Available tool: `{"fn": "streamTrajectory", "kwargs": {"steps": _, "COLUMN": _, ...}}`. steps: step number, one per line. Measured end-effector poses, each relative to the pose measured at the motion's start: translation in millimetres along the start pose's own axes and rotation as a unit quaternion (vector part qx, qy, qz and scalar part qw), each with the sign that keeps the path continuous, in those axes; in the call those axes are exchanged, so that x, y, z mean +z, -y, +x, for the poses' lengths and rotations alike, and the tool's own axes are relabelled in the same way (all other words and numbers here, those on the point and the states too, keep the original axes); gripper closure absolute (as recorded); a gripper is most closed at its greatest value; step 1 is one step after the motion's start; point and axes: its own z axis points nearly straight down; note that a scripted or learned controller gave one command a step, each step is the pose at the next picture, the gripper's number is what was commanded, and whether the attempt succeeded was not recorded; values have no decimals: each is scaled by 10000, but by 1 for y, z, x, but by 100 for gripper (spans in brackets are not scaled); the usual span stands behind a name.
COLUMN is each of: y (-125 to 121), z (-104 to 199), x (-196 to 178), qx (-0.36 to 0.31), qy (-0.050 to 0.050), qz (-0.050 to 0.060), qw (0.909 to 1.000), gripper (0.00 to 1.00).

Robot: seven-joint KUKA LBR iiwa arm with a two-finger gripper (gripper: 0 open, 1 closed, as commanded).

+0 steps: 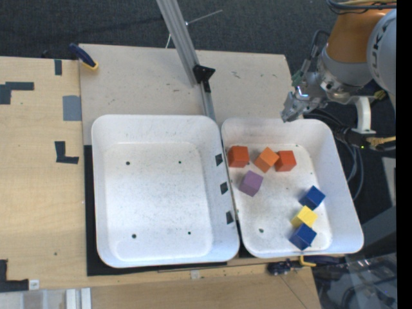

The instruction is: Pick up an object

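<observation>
The right bin (335, 148) holds several small blocks. Two red-orange cubes (239, 156) (286, 160) flank an orange cube (266, 159) near the bin's far side, and a purple cube (251, 183) lies just in front of them. Along the right wall sit a blue cube (313, 197), a yellow cube (306, 217) and another blue cube (303, 235). My gripper (291, 111) hangs over the bin's far rim, above and behind the blocks, with nothing seen between its fingers. Its tips are too small and dark to read.
The left bin (103, 172) stands beside the right one, sharing a middle rim. A slanted grey metal post (183, 34) rises behind the bins. A blue and yellow tool (84, 56) lies on the bench at the far left. Cables hang at the right.
</observation>
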Motion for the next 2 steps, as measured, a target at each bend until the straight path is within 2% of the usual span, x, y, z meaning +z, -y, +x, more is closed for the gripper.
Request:
{"fn": "streamTrajectory", "kwargs": {"steps": 1, "y": 0, "z": 0, "x": -14, "qx": 3, "qy": -6, "qz": 22, "qw": 10000, "gripper": 100}}
{"fn": "streamTrajectory", "kwargs": {"steps": 2, "y": 23, "z": 52, "x": 2, "qx": -17, "qy": -10, "qz": 43, "qw": 10000, "gripper": 100}}
